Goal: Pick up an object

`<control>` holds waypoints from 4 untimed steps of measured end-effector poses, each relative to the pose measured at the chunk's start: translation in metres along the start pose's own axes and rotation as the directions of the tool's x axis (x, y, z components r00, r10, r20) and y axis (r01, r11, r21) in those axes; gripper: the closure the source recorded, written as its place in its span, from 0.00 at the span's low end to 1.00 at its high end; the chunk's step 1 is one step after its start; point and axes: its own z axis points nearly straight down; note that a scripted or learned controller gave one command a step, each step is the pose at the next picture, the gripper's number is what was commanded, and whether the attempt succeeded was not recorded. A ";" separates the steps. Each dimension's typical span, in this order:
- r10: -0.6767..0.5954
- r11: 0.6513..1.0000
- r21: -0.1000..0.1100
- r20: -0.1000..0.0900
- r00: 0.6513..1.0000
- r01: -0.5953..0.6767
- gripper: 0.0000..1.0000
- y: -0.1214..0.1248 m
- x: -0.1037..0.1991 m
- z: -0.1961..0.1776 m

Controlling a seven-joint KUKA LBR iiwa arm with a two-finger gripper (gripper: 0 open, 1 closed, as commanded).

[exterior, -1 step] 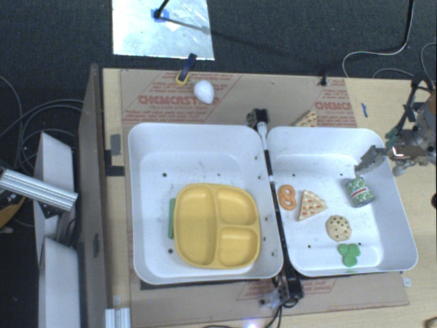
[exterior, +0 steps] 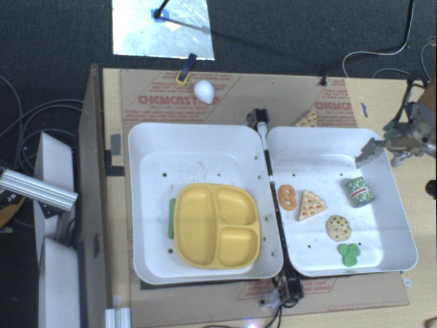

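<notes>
The right bin [exterior: 321,149] holds several small items: an orange pretzel [exterior: 287,197], a pizza slice [exterior: 311,204], a round cookie [exterior: 337,227], a green leafy piece [exterior: 349,253] and a small green-and-white can [exterior: 358,191] lying on its side. My gripper [exterior: 381,152] hangs at the bin's upper right edge, above and to the right of the can, apart from every item. One grey finger [exterior: 369,151] points down-left over the bin rim. Nothing shows between the fingers.
The left bin [exterior: 198,142] bears a yellow divided tray [exterior: 217,224] with a green strip at its left side. A white egg-shaped ball [exterior: 203,91] and a yellow-blue clip [exterior: 184,70] lie on the cardboard behind the bins. Another pizza slice [exterior: 307,119] lies behind the right bin.
</notes>
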 end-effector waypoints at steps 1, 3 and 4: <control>0.000 1.000 0.002 -0.003 1.000 0.000 0.00 0.001 -0.004 0.148; -0.007 1.000 -0.001 -0.005 1.000 0.007 1.00 -0.031 0.051 0.065; -0.011 1.000 -0.005 -0.004 1.000 0.010 1.00 -0.015 0.122 0.011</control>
